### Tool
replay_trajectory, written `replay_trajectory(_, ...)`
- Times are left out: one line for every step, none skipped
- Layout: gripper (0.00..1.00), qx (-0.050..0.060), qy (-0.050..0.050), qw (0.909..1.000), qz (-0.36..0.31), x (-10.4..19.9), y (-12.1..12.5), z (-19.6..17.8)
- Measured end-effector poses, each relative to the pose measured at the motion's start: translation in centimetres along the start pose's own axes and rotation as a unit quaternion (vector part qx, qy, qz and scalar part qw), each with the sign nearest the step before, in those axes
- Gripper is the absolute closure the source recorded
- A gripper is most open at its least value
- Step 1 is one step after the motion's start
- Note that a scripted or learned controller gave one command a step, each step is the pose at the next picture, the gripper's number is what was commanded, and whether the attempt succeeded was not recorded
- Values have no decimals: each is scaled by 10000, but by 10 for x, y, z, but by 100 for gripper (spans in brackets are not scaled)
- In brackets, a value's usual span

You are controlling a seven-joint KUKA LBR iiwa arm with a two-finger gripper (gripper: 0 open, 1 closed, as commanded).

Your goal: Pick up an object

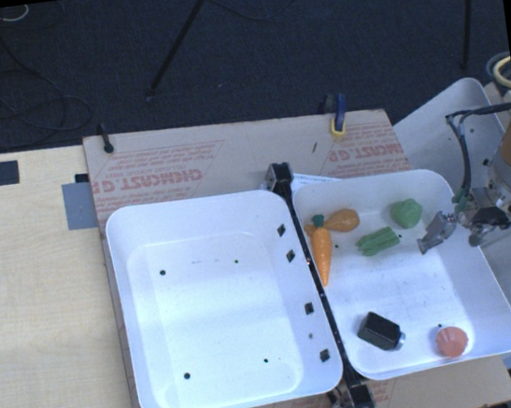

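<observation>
Dark carpet with loose cables is being seen behind the desk (34, 305), whose pale wooden top is being covered partly by a sheet of cardboard (184, 166). Two white bins are being carried side by side on this cardboard. Nothing but small dark holes is being shown in the floor of the left bin (140, 252). Several things are being kept in the right bin (479, 285): an orange carrot (322, 253) is lying beside the middle divider, a yellow-orange piece (341, 221) is touching its upper end, a long green piece (377, 242) is lying near the middle, a rounder green piece (407, 213) is resting toward the far corner, a black block (380, 331) is lying toward the front, and a pink ball (451, 341) is sitting in the front right corner. The gripper (455, 229) is being held over the right rim of this bin, with its fingers spread apart and nothing between them, well apart from the green pieces.
</observation>
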State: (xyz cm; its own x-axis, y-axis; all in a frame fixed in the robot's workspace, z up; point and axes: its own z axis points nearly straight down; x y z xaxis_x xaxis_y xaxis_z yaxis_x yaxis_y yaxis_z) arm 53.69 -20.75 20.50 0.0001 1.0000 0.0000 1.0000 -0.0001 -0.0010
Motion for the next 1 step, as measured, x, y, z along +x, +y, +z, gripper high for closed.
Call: replay_trajectory(100, 7, 5, 10000, -1, -1, 0, -10)
